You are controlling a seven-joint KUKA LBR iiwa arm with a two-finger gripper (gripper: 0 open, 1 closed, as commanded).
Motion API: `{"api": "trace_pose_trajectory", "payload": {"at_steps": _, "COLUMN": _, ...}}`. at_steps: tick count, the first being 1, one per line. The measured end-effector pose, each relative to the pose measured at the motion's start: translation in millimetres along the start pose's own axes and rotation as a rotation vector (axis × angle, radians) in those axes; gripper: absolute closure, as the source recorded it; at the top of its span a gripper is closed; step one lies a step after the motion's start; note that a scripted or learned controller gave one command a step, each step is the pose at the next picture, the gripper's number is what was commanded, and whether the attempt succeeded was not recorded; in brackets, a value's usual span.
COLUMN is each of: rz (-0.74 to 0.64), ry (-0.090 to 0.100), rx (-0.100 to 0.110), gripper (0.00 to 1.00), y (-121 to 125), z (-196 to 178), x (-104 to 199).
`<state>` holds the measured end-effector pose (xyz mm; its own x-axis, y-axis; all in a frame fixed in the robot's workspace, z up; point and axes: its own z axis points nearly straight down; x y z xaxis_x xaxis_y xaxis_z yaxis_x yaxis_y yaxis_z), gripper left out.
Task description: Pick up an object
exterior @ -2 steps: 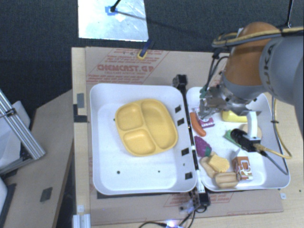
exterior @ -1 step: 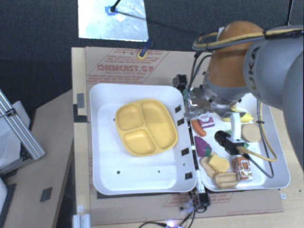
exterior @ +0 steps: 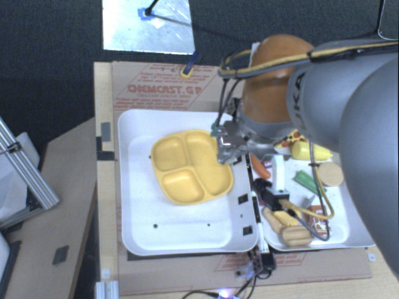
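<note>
A yellow divided plate (exterior: 188,166) with three compartments lies in the left white bin (exterior: 140,223). My gripper (exterior: 225,147) hangs over the plate's right rim, close to the wall between the two bins. The orange band (exterior: 274,80) and the grey arm cover much of the right bin. Beside the arm the right bin (exterior: 349,232) shows several small items: a yellow piece (exterior: 312,151), a green piece (exterior: 307,180), an orange-red piece (exterior: 262,170), a tan round piece (exterior: 331,174) and tan bread-like pieces (exterior: 290,226).
Both bins rest on a cardboard sheet (exterior: 162,86) printed with red letters. A shiny square panel (exterior: 148,17) lies on the dark floor behind. Metal rails (exterior: 22,167) stand at the far left. Black clips (exterior: 249,207) sit along the divider between the bins.
</note>
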<state>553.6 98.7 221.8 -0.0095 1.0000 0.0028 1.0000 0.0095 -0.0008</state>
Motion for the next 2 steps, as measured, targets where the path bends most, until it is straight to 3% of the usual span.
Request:
{"api": "trace_pose_trajectory", "payload": {"at_steps": 1, "rz": 0.009, "ry": -0.003, "rx": 0.000, "gripper": 1.00, "y": -11.9, "z": 3.2, "x": -14.2}}
{"api": "trace_pose_trajectory", "payload": {"at_steps": 2, "rz": 0.005, "ry": -0.003, "rx": -0.002, "gripper": 1.00, "y": -7.6, "z": 7.5, "x": -5.8}}
